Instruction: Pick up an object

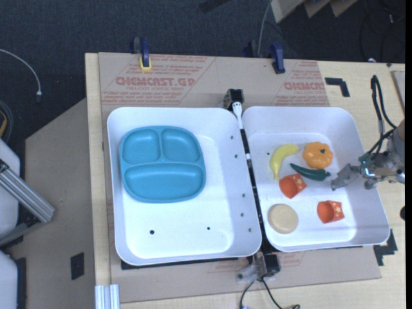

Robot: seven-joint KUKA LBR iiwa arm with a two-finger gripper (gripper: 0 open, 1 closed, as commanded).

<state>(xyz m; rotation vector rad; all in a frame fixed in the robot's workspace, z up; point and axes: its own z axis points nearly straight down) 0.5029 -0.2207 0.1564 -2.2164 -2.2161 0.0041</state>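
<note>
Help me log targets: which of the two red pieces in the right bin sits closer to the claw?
The red piece at the bin's lower right, just below the claw; the other red piece lies farther left, under the banana.

Light is bright and even over the bench, falling mostly from above. The two shallow white plastic bins [187, 230] are almost overexposed, their floors a flat white with little texture. The divided sky-blue plastic plate [163, 165] in the left bin casts only a faint, soft shadow. Thin dark shadow lines the bins' near edges. The dark blue-grey carpeted floor [77, 24] at the far side stays dim. Focus is slightly soft throughout, and small items in the right bin look a little fuzzy at their outlines.
</note>
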